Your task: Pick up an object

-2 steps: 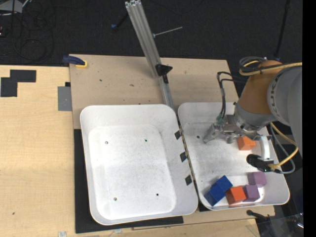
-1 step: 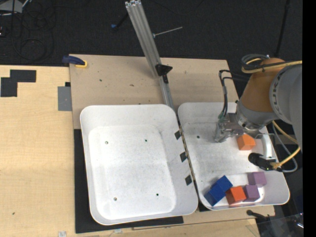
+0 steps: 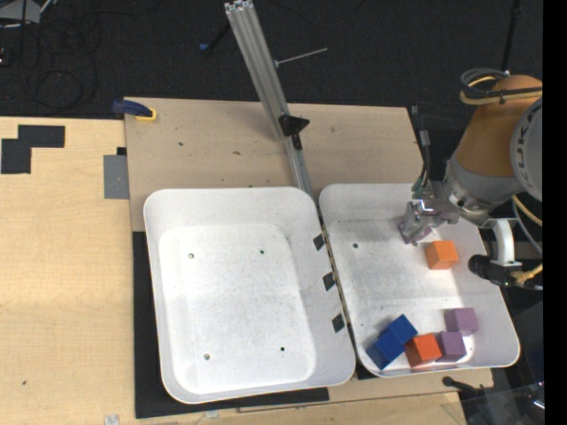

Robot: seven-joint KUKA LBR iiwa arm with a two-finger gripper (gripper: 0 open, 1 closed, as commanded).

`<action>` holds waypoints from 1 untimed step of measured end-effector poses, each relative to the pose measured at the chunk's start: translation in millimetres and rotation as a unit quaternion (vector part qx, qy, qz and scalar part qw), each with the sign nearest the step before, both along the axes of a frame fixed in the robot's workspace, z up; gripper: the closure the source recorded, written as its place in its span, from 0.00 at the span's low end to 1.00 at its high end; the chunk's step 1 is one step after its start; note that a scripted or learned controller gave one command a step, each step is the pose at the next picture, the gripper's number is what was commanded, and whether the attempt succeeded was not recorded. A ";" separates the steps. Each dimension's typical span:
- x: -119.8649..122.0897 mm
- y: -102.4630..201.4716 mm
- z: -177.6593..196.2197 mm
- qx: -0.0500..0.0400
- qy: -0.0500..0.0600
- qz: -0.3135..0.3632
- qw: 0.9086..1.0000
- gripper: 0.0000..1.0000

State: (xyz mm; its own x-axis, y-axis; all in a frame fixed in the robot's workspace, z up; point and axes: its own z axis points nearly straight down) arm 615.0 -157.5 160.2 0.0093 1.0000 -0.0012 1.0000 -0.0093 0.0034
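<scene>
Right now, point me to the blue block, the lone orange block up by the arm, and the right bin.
blue block (image 3: 392, 340), camera view, top face.
lone orange block (image 3: 441, 254), camera view, top face.
right bin (image 3: 376, 277), camera view, bare floor.

No legible text, label, brand, number or sign found. The bins (image 3: 239, 204), the blocks (image 3: 440, 254) and the desk (image 3: 213, 140) carry no readable marking; the desk's dark patches are plain shapes.

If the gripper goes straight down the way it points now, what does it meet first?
Probably the bare floor of the right bin. The gripper hangs just left of the orange cube, though depth is unclear.
</scene>
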 end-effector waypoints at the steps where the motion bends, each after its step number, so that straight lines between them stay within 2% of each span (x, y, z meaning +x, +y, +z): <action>1: 7.5 -8.1 58.1 0.000 -0.001 0.003 1.000 1.00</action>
